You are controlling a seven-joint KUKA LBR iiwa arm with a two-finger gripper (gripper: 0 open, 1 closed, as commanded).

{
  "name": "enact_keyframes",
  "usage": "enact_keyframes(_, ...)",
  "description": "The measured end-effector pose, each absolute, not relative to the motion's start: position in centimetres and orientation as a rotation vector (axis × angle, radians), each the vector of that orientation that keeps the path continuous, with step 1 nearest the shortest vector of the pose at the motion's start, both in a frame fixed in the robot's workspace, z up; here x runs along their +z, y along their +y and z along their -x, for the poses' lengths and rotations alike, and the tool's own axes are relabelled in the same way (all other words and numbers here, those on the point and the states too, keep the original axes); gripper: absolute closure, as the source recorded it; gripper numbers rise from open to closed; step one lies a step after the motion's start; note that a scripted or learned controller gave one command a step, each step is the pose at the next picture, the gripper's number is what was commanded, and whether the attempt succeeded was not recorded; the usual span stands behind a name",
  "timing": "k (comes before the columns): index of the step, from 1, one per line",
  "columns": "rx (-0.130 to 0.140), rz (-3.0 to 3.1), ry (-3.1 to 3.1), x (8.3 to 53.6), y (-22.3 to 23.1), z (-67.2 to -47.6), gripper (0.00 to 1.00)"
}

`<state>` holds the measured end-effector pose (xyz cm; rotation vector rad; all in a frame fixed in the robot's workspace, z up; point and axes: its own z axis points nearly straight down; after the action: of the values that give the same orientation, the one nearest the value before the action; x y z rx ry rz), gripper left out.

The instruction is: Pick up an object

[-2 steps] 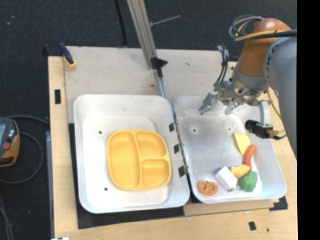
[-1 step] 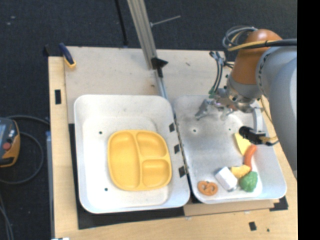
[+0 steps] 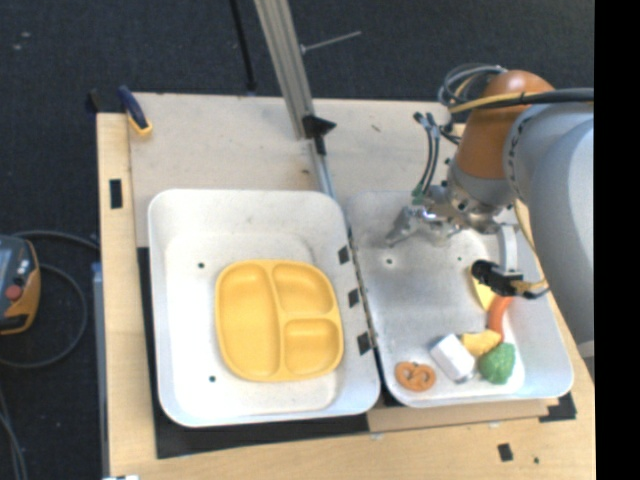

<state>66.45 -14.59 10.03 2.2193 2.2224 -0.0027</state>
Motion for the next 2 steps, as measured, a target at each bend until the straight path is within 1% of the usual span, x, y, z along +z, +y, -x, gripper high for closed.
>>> enact_keyframes(1,0.001,-2.215,2.22,11.4,-14.7,-66.6,1.0)
enact_keyframes(2,0.006,-2.212,2.22,17.3,-15.3,-67.6,1.0)
